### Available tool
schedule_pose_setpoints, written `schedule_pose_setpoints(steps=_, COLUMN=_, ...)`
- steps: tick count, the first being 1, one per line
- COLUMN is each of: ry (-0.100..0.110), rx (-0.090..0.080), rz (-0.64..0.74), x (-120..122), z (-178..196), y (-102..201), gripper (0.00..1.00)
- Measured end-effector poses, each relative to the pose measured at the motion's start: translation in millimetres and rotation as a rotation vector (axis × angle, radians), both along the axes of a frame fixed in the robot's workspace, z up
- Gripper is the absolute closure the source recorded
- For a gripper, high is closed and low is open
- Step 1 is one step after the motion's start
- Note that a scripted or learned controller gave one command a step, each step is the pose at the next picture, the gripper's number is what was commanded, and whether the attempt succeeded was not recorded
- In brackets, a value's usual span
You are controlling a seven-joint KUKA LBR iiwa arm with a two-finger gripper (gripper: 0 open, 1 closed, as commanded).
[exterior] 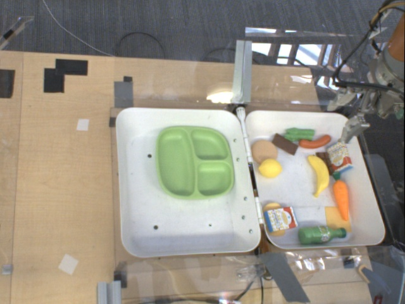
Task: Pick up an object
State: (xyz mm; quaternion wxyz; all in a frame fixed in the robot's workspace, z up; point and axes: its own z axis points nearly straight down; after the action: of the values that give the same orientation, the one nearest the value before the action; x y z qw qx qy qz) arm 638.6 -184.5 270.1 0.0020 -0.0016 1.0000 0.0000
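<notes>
The right bin holds several toy foods: a brown roll, a yellow lemon, a brown bar, a green vegetable, a red sausage, a banana, a carrot, a small packet, a cheese wedge, a green bottle and a snack box. My gripper hangs over the bin's far right corner, just above the packet, with nothing seen in its grasp.
The left bin carries a green divided plate. A metal divider post stands behind the gap between the bins. Cables and the arm's wrist crowd the upper right.
</notes>
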Motion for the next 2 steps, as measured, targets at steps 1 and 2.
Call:
schedule_pose_setpoints(steps=1, ry=0.011, rx=0.003, rz=-0.015, x=-36, z=-147, y=-20, gripper=0.0)
schedule_pose_setpoints(steps=2, ry=-0.011, rx=-0.003, rz=-0.114, x=-83, z=-180, y=19, gripper=0.0)
